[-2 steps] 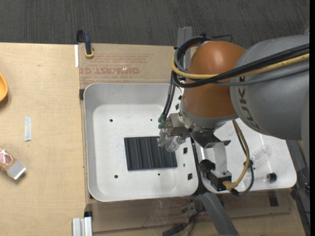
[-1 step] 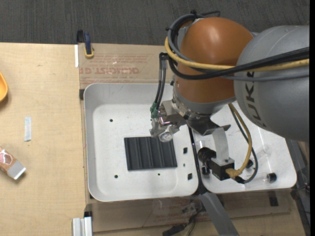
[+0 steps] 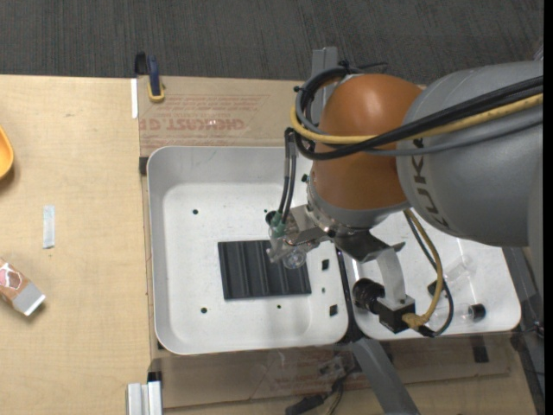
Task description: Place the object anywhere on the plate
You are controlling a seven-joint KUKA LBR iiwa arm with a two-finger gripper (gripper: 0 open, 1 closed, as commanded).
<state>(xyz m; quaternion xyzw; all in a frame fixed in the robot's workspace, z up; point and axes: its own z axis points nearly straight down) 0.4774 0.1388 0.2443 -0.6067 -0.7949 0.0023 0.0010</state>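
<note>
A black ribbed plate (image 3: 259, 269) lies flat in the left white bin (image 3: 186, 232), toward its right half. My gripper (image 3: 289, 251) hangs over the plate's upper right corner, under the arm's orange band. A small clear, glinting shape with a green spot shows at the gripper's tip, right above the plate's edge; I cannot make out what it is or whether it is held. The arm's bulk hides the bin's right wall.
The right bin (image 3: 492, 292) is mostly covered by the arm; a small clear item (image 3: 474, 311) lies near its right corner. On the bench to the left are a wrapped packet (image 3: 19, 289), a grey strip (image 3: 48, 227) and an orange thing (image 3: 4, 154). A blue clamp (image 3: 152, 74) stands behind the bins.
</note>
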